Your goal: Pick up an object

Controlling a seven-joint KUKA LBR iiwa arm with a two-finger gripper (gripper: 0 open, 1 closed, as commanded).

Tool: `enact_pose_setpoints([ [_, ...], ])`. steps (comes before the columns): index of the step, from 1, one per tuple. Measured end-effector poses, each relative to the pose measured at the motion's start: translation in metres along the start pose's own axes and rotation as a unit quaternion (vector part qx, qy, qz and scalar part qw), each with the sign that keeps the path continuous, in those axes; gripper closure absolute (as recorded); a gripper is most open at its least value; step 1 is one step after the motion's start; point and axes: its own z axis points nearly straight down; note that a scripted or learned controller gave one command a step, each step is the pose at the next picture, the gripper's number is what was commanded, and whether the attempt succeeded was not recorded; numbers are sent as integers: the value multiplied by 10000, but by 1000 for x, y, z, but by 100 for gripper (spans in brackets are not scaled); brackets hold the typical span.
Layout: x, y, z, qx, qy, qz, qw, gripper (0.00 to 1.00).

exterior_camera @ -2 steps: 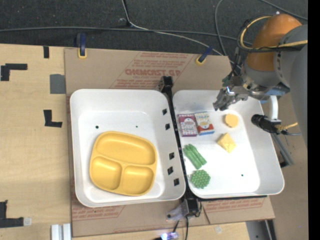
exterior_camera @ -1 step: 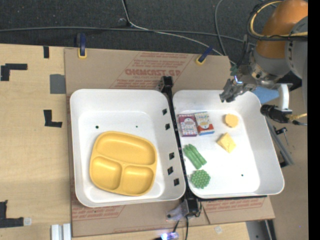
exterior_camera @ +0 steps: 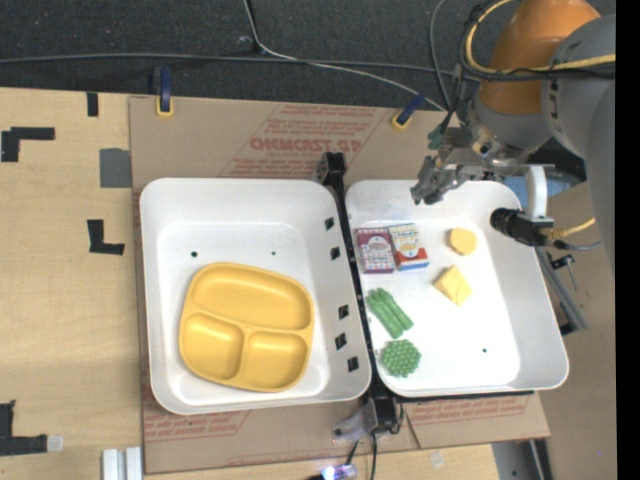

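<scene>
My gripper (exterior_camera: 432,190) hangs over the back edge of the right bin (exterior_camera: 520,368), above the bin floor and apart from every object. Its two fingers point down with a small gap and nothing between them. In that bin lie a maroon box (exterior_camera: 374,249) and a small red and yellow box (exterior_camera: 408,246) side by side, just in front of the gripper. A round yellow piece (exterior_camera: 462,241) and a yellow wedge (exterior_camera: 453,286) lie to the right. A green pod (exterior_camera: 389,311) and a round green piece (exterior_camera: 401,357) lie near the bin's front left.
The left bin (exterior_camera: 165,218) holds a yellow divided tray (exterior_camera: 246,325). A black divider (exterior_camera: 345,268) runs between the bins. Cables (exterior_camera: 300,58) cross the dark back area. The grey arm with its orange band (exterior_camera: 535,38) occupies the upper right.
</scene>
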Motion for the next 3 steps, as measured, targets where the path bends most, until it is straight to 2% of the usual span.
enact_pose_setpoints([
  [2, 110, -9, -14, 8, 3, -5, 10000, 100],
  [3, 166, -15, 3, 16, -6, -2, 10000, 100],
])
